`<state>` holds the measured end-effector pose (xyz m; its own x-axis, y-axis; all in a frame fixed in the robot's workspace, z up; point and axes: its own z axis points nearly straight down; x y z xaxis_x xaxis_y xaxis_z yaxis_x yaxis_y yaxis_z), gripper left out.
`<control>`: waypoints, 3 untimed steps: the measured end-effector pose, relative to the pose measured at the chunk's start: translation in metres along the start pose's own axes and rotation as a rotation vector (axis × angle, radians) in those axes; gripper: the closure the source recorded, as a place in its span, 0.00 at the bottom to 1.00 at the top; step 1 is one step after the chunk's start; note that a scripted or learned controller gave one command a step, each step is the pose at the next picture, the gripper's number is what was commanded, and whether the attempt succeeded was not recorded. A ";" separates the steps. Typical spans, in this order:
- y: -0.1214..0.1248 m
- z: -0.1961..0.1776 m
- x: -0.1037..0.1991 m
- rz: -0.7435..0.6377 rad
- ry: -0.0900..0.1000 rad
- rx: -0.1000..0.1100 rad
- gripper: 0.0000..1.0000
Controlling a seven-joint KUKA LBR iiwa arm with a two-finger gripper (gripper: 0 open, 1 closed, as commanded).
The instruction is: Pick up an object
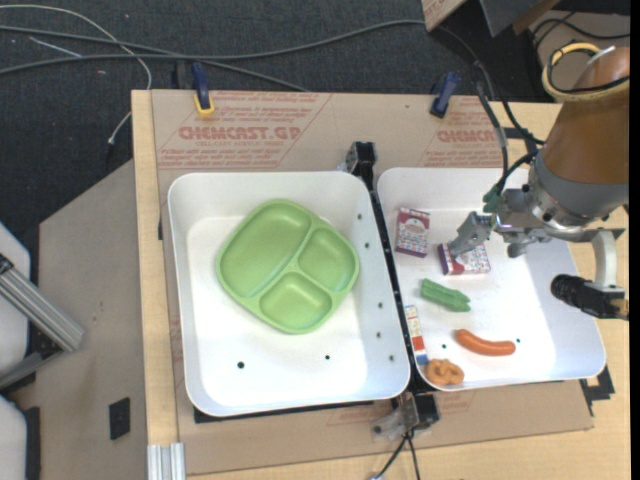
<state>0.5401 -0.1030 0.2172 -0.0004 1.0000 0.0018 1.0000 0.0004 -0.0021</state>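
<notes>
Nearest the front rim of the right bin: a pretzel-like snack, then a sausage lying flat, long axis nearly left-right, tipped slightly down toward the right. Beside the divider, a small striped packet, too small to read. Further back, a green pod, long axis running from upper left to lower right, blunter end toward the divider. Beyond that, a small pink-and-white carton right at the fingers, partly hidden, so heading hard to call. Farthest, a second carton, upright face toward the camera, near the divider. Over in the left bin, a green divided plate, set diagonally.

As for progress: gripper down low at the near carton, seemingly touching it; cannot tell whether fingers spread or closed, nor whether anything sits between them. Judged so: approach made, no lift evident, grasp and raise left to do.
</notes>
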 end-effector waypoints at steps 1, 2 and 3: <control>-0.001 0.058 0.008 0.000 0.000 0.002 0.00; -0.007 0.101 0.006 0.001 0.000 0.002 0.00; -0.007 0.134 0.007 0.001 0.001 0.003 0.00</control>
<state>0.5330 -0.0956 0.0834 0.0005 1.0000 0.0023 1.0000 -0.0005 -0.0048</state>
